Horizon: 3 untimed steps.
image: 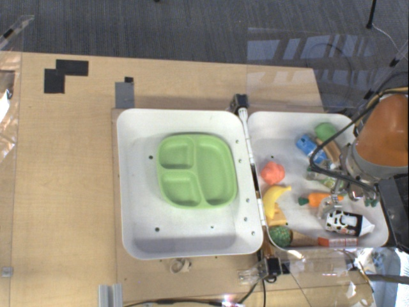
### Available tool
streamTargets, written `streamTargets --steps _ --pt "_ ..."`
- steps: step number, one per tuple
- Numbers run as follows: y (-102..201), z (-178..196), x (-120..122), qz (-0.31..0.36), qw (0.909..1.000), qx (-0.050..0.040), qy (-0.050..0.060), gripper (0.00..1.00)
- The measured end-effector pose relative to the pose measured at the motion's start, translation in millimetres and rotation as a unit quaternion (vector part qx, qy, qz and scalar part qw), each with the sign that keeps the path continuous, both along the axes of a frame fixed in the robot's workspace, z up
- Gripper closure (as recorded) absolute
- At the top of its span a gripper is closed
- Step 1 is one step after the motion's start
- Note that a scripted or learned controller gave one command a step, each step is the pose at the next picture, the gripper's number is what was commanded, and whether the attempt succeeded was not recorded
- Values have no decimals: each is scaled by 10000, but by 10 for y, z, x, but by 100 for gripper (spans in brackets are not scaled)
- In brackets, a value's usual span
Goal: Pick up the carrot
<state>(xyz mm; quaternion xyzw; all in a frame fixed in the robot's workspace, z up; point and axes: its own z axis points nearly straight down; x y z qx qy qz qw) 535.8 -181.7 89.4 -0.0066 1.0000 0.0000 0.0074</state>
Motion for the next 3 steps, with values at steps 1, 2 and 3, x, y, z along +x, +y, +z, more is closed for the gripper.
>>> streamTargets --steps 1,2,3 --pt "222 10 -361 -1388 9903 -1 -26 0" --pt "245 -1 227 -2708 9626 30 -1 0" --pt "254 136 267 -2666 9638 33 -60 100"
